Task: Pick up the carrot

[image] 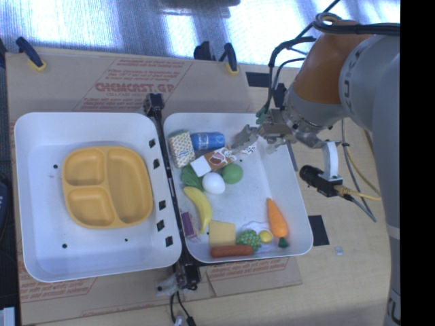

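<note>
Orange and tapering, the carrot (pixel 275 218) is lying in the right bin (pixel 299 202) close to its right wall, green tip pointing toward the near corner, and nothing is gripping it. Near to it along the front edge, a red sausage (pixel 232 251) is lying flat, with a block of cheese (pixel 221 233), a bunch of green grapes (pixel 247 238) and a small yellow piece (pixel 265 236) crowding just beside the carrot's lower end. A banana (pixel 198 208) is curving up the bin's left side, and beyond it a white egg (pixel 213 183), a green round fruit (pixel 232 174), a cracker-like square (pixel 181 148) and a blue can (pixel 207 141) are clustering toward the far wall. The gripper (pixel 250 143) is hovering over that far end, well apart from the carrot, and whether its fingers are spread or closed cannot be told from this slant. Judging by this, the approach step is only beginning: the arm is needing to travel toward the near right side, line the fingers across the carrot's body and descend. The bin wall on one side and the grapes on the other are likely leaving little room. In the left bin (pixel 41 250) a yellow divided tray (pixel 107 185) is sitting alone.
</note>
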You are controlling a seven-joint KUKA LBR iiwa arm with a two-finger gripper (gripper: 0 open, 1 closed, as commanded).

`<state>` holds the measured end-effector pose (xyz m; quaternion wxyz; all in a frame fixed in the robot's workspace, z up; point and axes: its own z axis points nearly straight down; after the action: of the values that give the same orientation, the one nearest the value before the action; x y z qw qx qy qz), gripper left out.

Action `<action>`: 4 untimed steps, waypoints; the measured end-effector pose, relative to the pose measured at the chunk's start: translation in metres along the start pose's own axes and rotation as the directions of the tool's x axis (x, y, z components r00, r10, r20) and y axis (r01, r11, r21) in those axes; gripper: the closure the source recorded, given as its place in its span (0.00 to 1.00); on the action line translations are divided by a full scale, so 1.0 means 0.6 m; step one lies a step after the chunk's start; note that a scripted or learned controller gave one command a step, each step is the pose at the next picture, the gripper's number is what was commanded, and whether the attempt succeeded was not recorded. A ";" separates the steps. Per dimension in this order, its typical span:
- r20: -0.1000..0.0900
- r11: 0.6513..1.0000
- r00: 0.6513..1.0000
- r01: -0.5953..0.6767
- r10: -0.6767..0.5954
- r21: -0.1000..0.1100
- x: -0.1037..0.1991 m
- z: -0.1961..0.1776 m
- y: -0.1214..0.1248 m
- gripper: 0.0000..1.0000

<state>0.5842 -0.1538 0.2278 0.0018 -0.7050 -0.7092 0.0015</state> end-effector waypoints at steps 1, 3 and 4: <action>-0.001 0.989 0.989 -0.147 0.147 0.002 -0.062 0.157 -0.141 0.00; 0.002 0.955 0.955 0.298 -0.298 -0.003 -0.078 0.209 -0.172 1.00; 0.000 1.000 1.000 -0.016 0.016 -0.002 0.024 0.043 -0.179 1.00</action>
<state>0.4767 -0.1402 0.2027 0.0010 -0.7107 -0.7035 0.0007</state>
